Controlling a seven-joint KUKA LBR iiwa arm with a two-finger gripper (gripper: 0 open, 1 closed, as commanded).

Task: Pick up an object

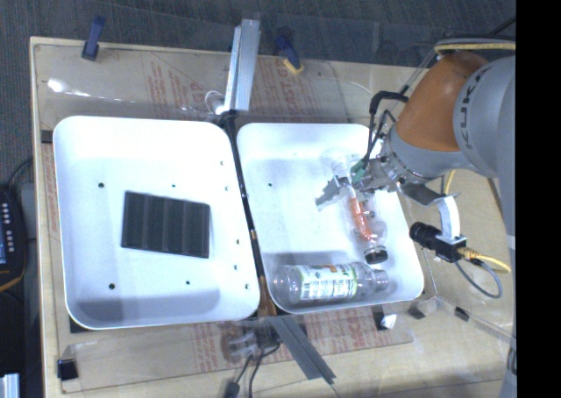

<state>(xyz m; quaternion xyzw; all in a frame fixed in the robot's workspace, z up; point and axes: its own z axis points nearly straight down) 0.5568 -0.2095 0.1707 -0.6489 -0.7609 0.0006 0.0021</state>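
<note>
A clear bottle (pixel 330 282) lay along the right bin's (pixel 263 212) near wall; a small red-filled bottle (pixel 364 223) lay just below the gripper (pixel 344 188), whose grip I cannot tell; a dark ridged pad (pixel 166 223) sat in the left bin (pixel 88 151); plywood bench (pixel 131 67) beneath.

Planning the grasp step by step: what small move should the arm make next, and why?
Probably a short descent. The claw sits low in the right bin, at the upper end of the small clear bottle with reddish contents. Nothing shows between its fingers.
</note>
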